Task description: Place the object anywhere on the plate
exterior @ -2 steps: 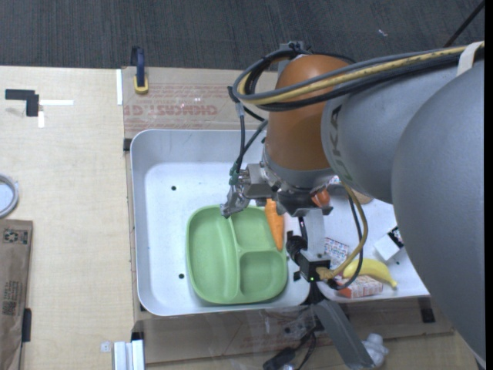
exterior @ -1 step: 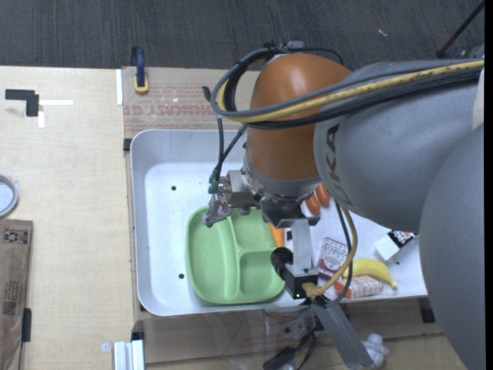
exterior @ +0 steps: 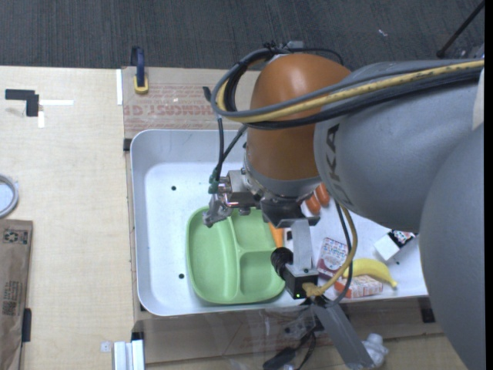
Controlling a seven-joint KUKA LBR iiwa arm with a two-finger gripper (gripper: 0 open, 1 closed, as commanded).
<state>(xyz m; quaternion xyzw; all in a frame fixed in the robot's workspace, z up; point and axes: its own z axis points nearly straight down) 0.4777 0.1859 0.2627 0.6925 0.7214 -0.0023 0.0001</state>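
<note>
A light green divided plate (exterior: 223, 272) lies in the left white bin (exterior: 154, 183), toward its front right. My gripper (exterior: 266, 216) hangs over the plate's far right part, mostly hidden beneath the orange wrist band (exterior: 296, 106). I see nothing held. To the right of the plate lie a yellow banana (exterior: 376, 271), a small red and white packet (exterior: 333, 254) and an orange item (exterior: 319, 198) partly hidden by the arm.
The big grey arm (exterior: 408, 168) covers most of the right bin. A white and black block (exterior: 394, 244) lies near the banana. Cables (exterior: 231, 91) loop off the wrist. A blue clamp (exterior: 139, 72) and a metal ring (exterior: 6, 196) sit on the wooden bench at left.
</note>
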